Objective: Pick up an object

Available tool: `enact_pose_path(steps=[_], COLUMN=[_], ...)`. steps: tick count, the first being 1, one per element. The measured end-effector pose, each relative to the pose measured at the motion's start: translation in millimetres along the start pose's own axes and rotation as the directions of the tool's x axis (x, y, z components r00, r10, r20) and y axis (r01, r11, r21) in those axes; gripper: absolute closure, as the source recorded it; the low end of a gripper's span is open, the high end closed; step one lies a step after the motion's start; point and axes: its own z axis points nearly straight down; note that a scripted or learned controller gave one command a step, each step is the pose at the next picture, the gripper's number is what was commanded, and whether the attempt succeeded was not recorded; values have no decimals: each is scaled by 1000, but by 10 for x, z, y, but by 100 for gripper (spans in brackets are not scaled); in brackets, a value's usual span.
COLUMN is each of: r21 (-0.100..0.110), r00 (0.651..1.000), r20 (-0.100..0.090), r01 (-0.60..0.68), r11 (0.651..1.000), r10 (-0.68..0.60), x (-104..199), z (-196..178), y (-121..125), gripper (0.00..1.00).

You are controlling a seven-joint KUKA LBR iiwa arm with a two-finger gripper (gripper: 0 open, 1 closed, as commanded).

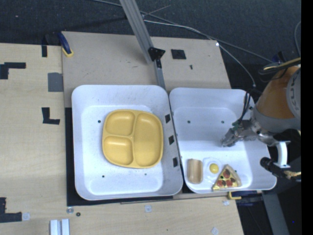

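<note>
In the right bin (pixel 205 106), three toy foods lie along the near wall: a tan bread piece (pixel 194 171), a fried egg (pixel 213 168) and a pizza slice (pixel 227 178). My gripper (pixel 229 140) reaches in from the right and hovers low over the bin's middle right, above and slightly right of the egg, apart from all three foods. Nothing shows between its tips. A yellow divided plate (pixel 132 138) lies in the left bin (pixel 88 131).
A metal pole (pixel 139 28) slants across the bench behind the bins. Cables run over the dark floor at the back. The arm's orange band (pixel 276 94) sits at the right edge.
</note>
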Motion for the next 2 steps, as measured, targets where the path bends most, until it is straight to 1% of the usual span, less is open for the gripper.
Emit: enact_pose_path(steps=[1,2], r21=[1,-2], r00=[1000,1000], r20=[-3,-2], r01=[0,0], r11=[1000,1000], r10=[0,0], x=[43,33], z=[-428,-1064], y=[33,56], gripper=[100,100])
